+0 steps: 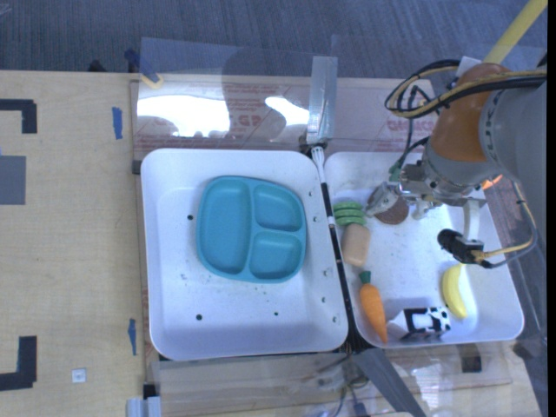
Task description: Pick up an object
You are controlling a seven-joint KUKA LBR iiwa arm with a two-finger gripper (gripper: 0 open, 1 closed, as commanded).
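Observation:
My gripper (401, 201) hangs over the upper part of the right bin (504, 320), below the arm's orange band. A small brown round object (393, 215) lies right under the gripper's left side; whether it is held I cannot tell. Just left of the gripper a green ridged piece (348, 214) rests against the bin's left wall, with a beige bread-like piece (355, 245) below it. Lower down lie an orange carrot (373, 310), a black-and-white toy cow (426, 321) and a yellow banana (455, 291).
The left bin (165, 302) holds a blue divided plate (252, 228). A black fitting on a yellow cable (462, 247) hangs from the arm over the right bin, just above the banana. A clear sheet lies behind both bins.

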